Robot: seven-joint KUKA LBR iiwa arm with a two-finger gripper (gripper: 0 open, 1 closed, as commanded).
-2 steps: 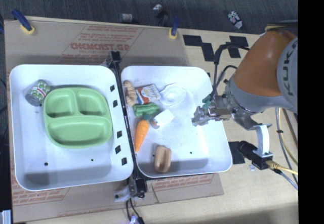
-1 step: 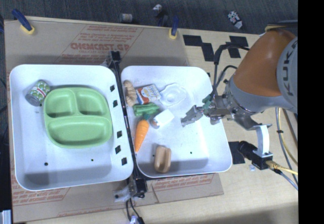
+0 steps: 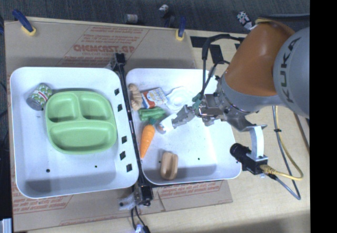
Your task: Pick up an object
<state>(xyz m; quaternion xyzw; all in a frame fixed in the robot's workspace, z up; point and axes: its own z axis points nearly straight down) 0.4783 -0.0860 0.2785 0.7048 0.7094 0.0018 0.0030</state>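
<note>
My gripper (image 3: 180, 117) hangs over the middle of the right bin (image 3: 221, 166), its grey fingers pointing left toward a pile of items. Just left of it lie a green leafy toy (image 3: 151, 114) and an orange carrot (image 3: 147, 140). A small colourful packet (image 3: 156, 97) and a clear plastic piece (image 3: 176, 94) lie behind them. A tan peanut-shaped item (image 3: 135, 96) rests by the bin's left wall. A brown bread-like block (image 3: 168, 164) sits near the front wall. Nothing shows between the fingers.
The left bin (image 3: 26, 174) holds a green divided plate (image 3: 81, 120) and a small tin can (image 3: 38, 95) in its back left corner. A black divider (image 3: 125, 116) runs between the bins. A yellow cable (image 3: 284, 174) trails at the right.
</note>
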